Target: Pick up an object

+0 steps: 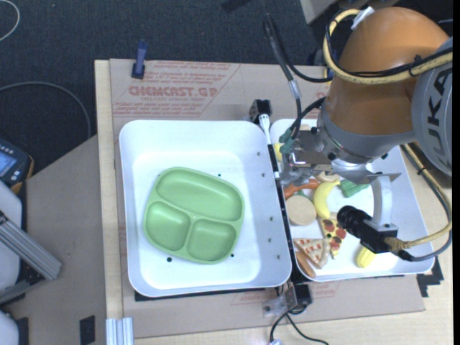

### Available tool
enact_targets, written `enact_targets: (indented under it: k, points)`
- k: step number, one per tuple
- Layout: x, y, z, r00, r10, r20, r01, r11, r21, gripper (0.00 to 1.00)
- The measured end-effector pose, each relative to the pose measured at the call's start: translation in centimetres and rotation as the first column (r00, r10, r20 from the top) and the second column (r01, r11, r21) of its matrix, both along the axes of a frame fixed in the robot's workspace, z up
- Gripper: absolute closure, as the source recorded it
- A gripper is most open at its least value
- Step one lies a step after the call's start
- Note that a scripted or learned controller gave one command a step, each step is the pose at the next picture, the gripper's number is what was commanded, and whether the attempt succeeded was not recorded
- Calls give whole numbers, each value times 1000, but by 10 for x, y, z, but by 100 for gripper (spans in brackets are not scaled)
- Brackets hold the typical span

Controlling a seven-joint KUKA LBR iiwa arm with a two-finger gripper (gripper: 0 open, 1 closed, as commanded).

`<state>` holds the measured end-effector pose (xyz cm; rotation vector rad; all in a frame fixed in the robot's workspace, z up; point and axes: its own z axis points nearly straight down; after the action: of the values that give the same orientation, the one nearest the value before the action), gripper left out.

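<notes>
The right bin (417, 192) holds several toy foods: a yellow banana (325, 198), a tan round cookie (302, 212), a pizza slice (310, 251), a small red-and-yellow piece (332, 230), an orange carrot-like piece (296, 190), a green piece (352, 188) and a yellow piece (365, 257). My gripper (316, 169) hangs low over the upper left part of this bin, just above the carrot-like piece and the banana. The big orange wrist (381, 56) hides most of it, and the far part of the bin is covered too.
The left bin (136, 149) holds a green divided plate (194, 214). A black divider (277, 185) runs between the bins. A black fitting with a yellow cable (366, 230) lies over the right bin's lower half. Cables trail behind the bins at top.
</notes>
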<state>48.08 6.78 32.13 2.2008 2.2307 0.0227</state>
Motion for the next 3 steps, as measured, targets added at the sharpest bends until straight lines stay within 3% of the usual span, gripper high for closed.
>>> enact_targets:
  k: [1,2,3]
  points:
    - [-1,28,67,1000,-8,-6,8,1000,-2,100]
    - [-1,86,96,1000,-6,-10,6,1000,-2,100]
    - [-1,82,105,1000,-10,-12,10,1000,-4,100]
